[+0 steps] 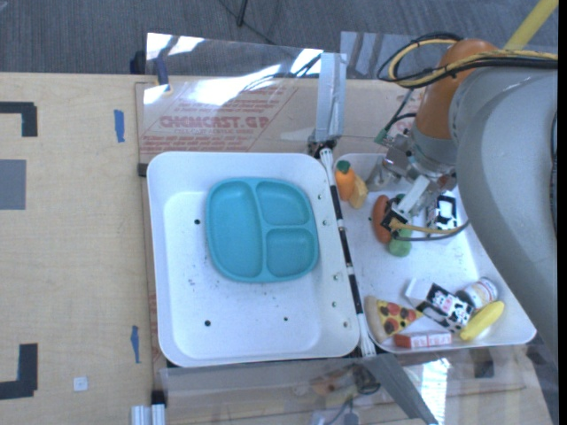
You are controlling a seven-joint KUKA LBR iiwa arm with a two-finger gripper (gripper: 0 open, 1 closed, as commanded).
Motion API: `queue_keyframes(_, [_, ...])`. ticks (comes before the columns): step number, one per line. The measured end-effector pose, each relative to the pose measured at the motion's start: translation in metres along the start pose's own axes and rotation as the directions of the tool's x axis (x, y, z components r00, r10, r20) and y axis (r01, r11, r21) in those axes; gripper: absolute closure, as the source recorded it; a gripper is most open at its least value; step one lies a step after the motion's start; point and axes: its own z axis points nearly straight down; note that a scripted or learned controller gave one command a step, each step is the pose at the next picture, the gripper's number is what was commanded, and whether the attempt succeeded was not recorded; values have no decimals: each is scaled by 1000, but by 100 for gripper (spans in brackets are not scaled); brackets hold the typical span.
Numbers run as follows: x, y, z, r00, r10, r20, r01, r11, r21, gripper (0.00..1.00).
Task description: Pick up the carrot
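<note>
Two white bins (173, 264) sit on a pale wooden bench (62, 237), grey carpet beyond. The gripper (409, 209) hangs beside the carrot (383, 217); its grip I cannot tell.

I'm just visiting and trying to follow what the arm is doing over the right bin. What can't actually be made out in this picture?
- Gripper: from the camera view, too small and cluttered to tell whether it has the carrot.
- Carrot: partly covered by the gripper above it.
- Right bin: its far side lies under the grey arm.
- Small box: its print is too small to read.
</note>
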Motion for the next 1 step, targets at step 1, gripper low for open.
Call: queue_keyframes(1, [-23,0,0,971,-240,-2,240,971,-14,0])
